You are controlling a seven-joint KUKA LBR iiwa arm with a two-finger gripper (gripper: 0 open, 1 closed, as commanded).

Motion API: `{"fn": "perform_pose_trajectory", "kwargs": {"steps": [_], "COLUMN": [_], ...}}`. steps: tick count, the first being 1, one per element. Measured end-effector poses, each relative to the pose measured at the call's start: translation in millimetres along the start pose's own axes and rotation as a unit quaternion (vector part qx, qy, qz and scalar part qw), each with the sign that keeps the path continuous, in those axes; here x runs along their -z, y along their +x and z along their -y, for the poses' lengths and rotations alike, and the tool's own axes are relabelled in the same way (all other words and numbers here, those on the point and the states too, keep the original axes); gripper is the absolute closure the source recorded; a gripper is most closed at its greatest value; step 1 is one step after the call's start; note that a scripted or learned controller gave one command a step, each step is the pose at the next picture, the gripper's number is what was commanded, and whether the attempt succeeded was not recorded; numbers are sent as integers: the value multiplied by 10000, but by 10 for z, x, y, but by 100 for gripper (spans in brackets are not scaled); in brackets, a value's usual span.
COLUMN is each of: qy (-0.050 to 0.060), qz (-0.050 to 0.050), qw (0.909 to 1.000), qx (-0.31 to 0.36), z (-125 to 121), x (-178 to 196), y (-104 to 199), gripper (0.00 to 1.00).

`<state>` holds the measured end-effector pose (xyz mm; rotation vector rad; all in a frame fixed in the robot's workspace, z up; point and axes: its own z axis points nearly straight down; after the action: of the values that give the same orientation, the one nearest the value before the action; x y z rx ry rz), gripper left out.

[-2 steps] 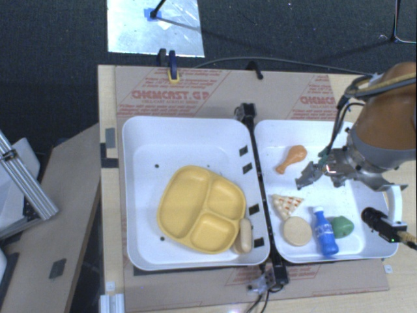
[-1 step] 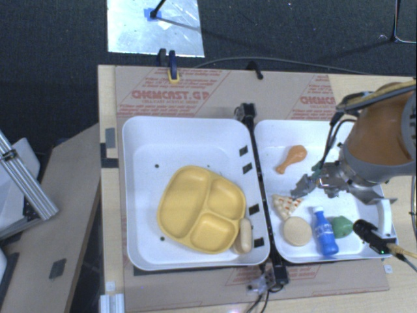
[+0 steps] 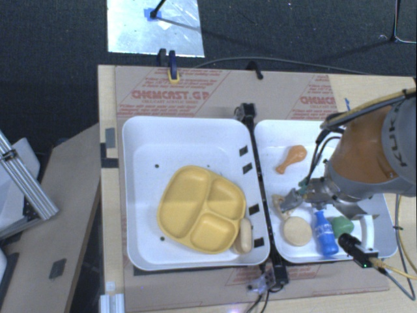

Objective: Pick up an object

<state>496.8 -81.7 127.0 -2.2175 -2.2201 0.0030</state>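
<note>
The tool (image 3: 287, 203) sits low by the round cookie (image 3: 296, 230), maybe to grab it; I cannot tell its grip.

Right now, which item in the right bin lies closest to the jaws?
The round beige disc, just below the gripper by the divider. The blue bottle and green piece lie further right; the orange drumstick lies above.

A yellow divided tray (image 3: 201, 208) lies in the left bin (image 3: 146, 142); the arm (image 3: 371, 155) hangs over the right bin (image 3: 273, 135), near a blue bottle (image 3: 324, 232).
</note>
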Motion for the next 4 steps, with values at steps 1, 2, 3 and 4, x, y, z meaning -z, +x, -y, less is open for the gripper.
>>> {"fn": "perform_pose_trajectory", "kwargs": {"steps": [1,2,3,4], "qy": [-34,-60,-66,-52], "qz": [8,14,13,11], "qw": [10000,10000,10000,10000], "qx": [-1,15,18,16], "z": [-22,-121,-167,-181], "x": [133,720,1354,1750], "y": [-10,-57,-19,-21], "gripper": [100,100,100,100]}}
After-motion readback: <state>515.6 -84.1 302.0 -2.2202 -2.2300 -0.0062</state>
